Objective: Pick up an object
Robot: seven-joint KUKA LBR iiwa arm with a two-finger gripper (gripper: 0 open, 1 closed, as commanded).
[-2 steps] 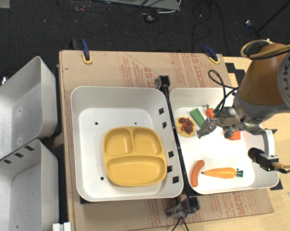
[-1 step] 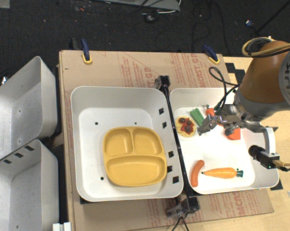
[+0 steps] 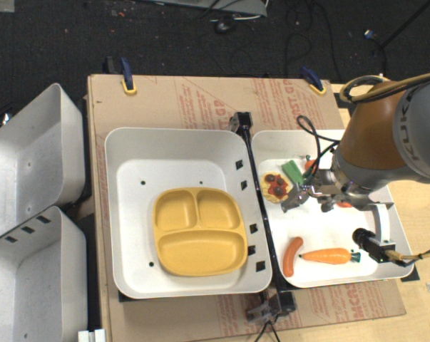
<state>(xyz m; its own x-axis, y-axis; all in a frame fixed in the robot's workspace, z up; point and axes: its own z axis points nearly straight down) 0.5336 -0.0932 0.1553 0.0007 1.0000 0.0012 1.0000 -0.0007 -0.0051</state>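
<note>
Currently the likeliest target, a small pizza toy [image 3: 275,186], lies in the right bin [image 3: 321,280], beside a green block [image 3: 293,170]. The pincer [image 3: 300,197] hovers just beside it; its state cannot be told. Risk: nudging the crowded neighbours, judging by spacing. Carrot [image 3: 327,256] and sausage [image 3: 292,256] lie nearer the front wall. A yellow tray [image 3: 199,231] occupies the left bin [image 3: 122,212] on the cardboard-covered desk [image 3: 193,98]; dark floor [image 3: 50,34] surrounds.

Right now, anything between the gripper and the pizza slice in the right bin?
Nothing visible. The gripper hangs at the right edge of the pizza slice, with no object between them. The green piece lies just behind; sausage and carrot lie well clear, nearer the front.
</note>
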